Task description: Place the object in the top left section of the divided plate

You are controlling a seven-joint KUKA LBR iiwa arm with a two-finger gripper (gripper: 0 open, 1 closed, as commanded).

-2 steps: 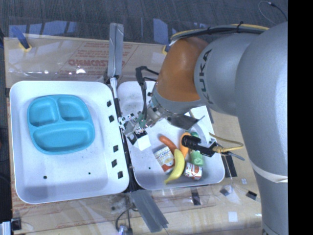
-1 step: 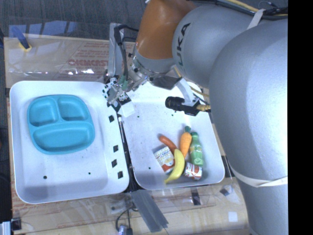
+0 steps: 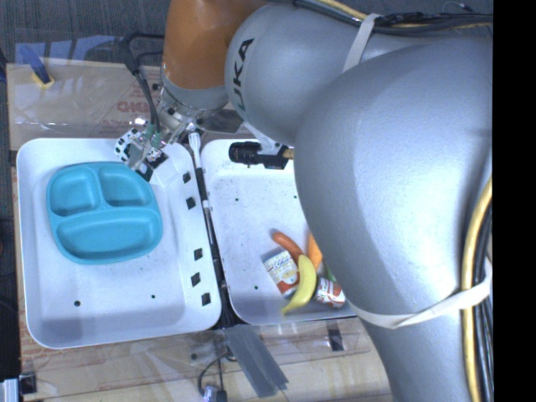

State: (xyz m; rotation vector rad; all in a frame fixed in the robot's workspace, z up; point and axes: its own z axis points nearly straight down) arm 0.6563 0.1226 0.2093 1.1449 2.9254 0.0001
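Grey bulk of my own arm point(image 3: 394, 182) blocks the right of the frame, hiding much of the right bin point(image 3: 251, 249); a banana point(image 3: 301, 287), carrot point(image 3: 287, 243) and packets poke out at its edge. My claw point(image 3: 144, 147) hangs at the plate's point(image 3: 105, 212) upper right rim over the left bin point(image 3: 100, 308), something small, black-and-white at its tip, too blurred to name. Whether it grips, I cannot tell. Wooden counter point(image 3: 75, 99) lies beneath.

— What sort of place?
— A robot lab. An industrial arm point(image 3: 352, 141) over a wooden bench point(image 3: 67, 99) with two white bins point(image 3: 109, 308).
— Anything else?
— Cables point(image 3: 335, 7), plus toy food point(image 3: 297, 279) for testing.
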